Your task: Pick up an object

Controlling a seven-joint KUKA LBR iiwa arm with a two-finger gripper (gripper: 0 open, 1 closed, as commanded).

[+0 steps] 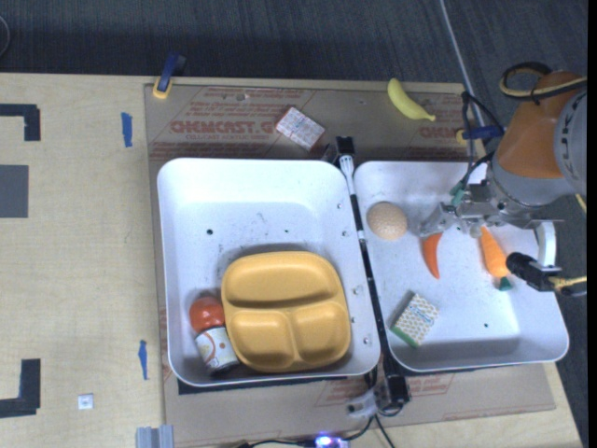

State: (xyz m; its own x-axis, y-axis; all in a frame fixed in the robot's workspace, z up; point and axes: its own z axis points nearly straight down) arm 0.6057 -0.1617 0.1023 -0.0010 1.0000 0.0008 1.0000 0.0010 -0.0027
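Hovering over the far right part of the right bin (550, 339), my gripper (476, 215) hangs below my grey wrist and its orange band; whether it is open or closed I cannot tell from this slanted overhead view, since cabling and the wrist housing crowd it.

Just below the gripper lie two carrot-like toys. One, a small orange-red carrot (431, 253), sits near the middle of the right bin, its tip pointing toward the near edge. A second orange carrot (492, 254) with a green end lies to its right, close under my wrist. Neither one is visibly caught in the gripper. A beige egg-shaped ball (386, 219) rests near the bin's far left corner, and a small patterned green-and-white packet (415, 318) lies tilted toward the near left corner.

The left bin (182, 194) holds a large yellow compartment tray (284, 306) (upside up, with three hollows) against its near wall. Just beside the tray, in the near left corner, stands a small white bottle with an orange-red cap (210, 329).

Beyond the bins, on the cardboard-covered surface (224, 124), lie a yellow banana (409, 101) and a small patterned card (299, 127).
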